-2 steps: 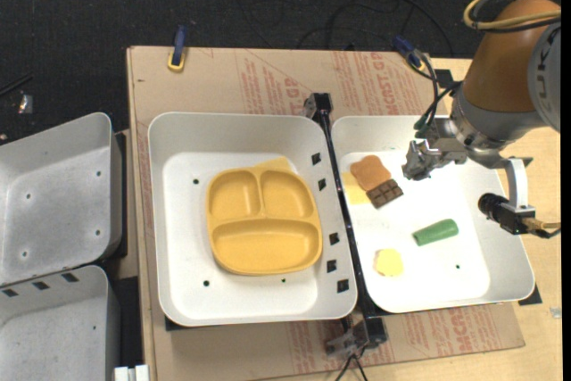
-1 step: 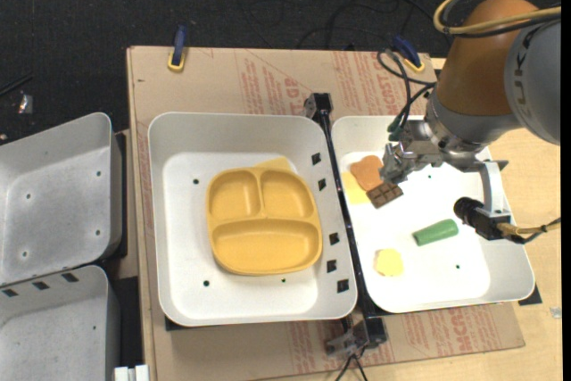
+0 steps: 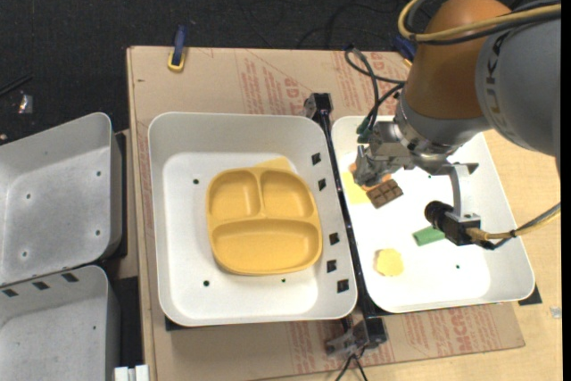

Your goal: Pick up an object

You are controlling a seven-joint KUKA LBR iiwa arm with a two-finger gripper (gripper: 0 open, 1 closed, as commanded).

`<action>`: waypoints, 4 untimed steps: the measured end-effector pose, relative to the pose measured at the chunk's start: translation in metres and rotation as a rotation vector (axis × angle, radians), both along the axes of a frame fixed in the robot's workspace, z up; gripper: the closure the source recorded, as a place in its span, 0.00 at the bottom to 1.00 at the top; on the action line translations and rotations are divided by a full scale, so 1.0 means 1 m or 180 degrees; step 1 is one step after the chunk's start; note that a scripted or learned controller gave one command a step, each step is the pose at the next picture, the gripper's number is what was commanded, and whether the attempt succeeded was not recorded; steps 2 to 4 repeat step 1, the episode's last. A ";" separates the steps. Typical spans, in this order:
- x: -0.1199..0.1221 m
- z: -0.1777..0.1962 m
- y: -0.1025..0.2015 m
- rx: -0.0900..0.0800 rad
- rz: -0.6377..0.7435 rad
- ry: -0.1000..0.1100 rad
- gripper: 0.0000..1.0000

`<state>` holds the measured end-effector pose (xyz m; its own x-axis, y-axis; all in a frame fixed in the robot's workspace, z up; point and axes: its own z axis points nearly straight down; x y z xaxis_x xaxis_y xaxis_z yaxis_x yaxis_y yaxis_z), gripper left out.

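Poised low over the right bin (image 3: 500,281), the gripper (image 3: 379,178) hangs just above a brown waffled block (image 3: 385,193), presumably its target; whether the pincer is open or closed I cannot tell.

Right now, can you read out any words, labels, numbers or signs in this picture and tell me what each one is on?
"KU": large pale letters on the grey arm, running off the picture's right edge.
Red printing on the brown board under the bins, above the left bin and again along the bottom edge: upside down and too faint to read.
The yellow tray bears no text that I can see.
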<state>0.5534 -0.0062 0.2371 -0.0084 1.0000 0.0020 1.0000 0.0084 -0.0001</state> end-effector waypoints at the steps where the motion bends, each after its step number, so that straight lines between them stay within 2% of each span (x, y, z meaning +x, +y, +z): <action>1: -0.001 -0.011 0.057 -0.0001 -0.0001 0.0007 1.00; 4: -0.001 -0.011 0.057 -0.0001 -0.0001 0.0007 1.00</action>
